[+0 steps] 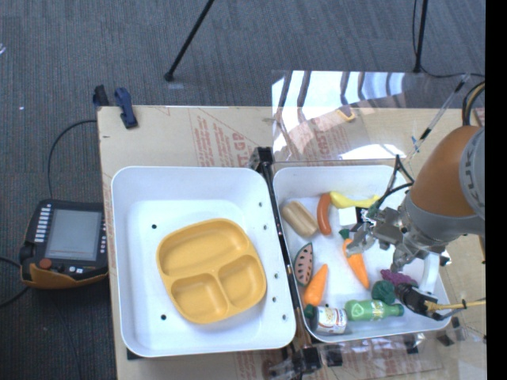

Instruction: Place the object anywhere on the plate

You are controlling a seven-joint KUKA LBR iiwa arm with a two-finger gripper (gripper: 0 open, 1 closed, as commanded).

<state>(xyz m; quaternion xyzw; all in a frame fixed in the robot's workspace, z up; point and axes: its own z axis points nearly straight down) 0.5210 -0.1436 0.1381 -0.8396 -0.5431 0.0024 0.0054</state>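
The object the tool (372, 240) seems to be after is the orange carrot (359, 267) lying on the floor of the right bin (337, 182), just below the tool and touching or nearly touching its lower edge — whether anything sits between the fingers, or how far apart they stand, cannot be told from this slanted view. A second carrot (315, 285) lies further out to the tool's lower left beside a watermelon slice (303, 261), and a bread roll (299, 218), a sausage (324, 213) and a banana (351, 200) lie up and to its left. A green bottle (371, 310) and a small jar (331, 319) rest below it along the bin's near wall. The yellow plate (210, 279) sits in the left bin (139, 188), well apart to the tool's left, with its three compartments bare. The step in hand looks like the pick. To do it well, the tool should come down centred across the carrot's thick end, fingers straddling its width, not its length, clear of the neighbouring purple and green pieces (388, 285), then lift straight up before crossing the divide between the bins — any compartment of the plate will serve.
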